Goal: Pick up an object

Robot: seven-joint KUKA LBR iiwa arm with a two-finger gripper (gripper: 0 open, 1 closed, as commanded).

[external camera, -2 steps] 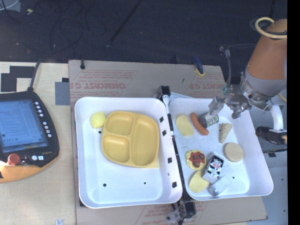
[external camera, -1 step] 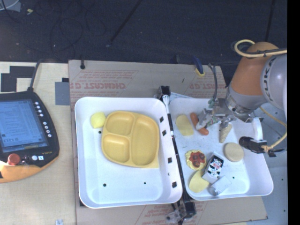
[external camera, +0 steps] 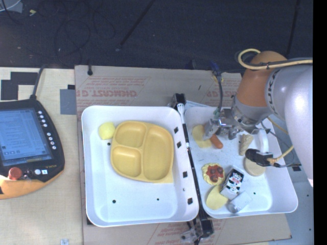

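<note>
Bulky rounded arm [external camera: 294,98] in smooth pale grey, glossy with soft highlights. Broad orange band [external camera: 255,86] wrapping the segment above the wrist, dome-shaped at the top. Pale yellowish cable [external camera: 249,53] looping over the orange dome and running along the grey casing. Darker metallic collar below the band, leading to a small cluster of silver and black parts at the gripper [external camera: 223,125]. Thin dark cable [external camera: 220,93] rising nearby.

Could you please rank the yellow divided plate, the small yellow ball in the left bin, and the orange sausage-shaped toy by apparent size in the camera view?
1. Yellow divided plate, by far the largest.
2. Small yellow ball.
3. Orange sausage-shaped toy, slightly smaller, though partly hidden beside the gripper.
</note>
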